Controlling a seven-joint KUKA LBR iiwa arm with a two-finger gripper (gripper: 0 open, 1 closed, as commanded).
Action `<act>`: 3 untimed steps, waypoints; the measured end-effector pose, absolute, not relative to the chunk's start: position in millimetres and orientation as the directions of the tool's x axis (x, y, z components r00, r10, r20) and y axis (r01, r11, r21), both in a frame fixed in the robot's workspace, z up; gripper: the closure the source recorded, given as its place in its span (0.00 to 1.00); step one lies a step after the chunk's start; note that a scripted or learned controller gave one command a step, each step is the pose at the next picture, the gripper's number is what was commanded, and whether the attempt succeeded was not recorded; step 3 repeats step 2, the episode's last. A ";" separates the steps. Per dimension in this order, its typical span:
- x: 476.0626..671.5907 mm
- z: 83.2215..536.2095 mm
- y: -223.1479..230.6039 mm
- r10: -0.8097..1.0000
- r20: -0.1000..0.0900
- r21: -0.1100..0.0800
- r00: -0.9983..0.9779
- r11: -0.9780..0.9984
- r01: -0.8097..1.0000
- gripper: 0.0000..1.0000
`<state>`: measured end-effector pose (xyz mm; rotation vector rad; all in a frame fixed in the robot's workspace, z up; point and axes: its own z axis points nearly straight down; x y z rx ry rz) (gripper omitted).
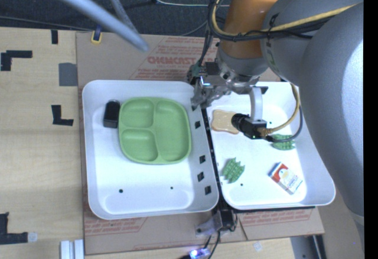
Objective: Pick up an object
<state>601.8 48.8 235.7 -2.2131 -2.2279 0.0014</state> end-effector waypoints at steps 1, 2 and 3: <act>617.5 240.4 101.7 1.000 0.001 0.000 -0.007 0.007 1.000 1.00; 617.0 240.2 98.3 1.000 -0.001 -0.002 -0.003 0.003 1.000 0.00; 617.0 240.2 98.3 1.000 -0.001 -0.002 -0.003 0.003 1.000 0.00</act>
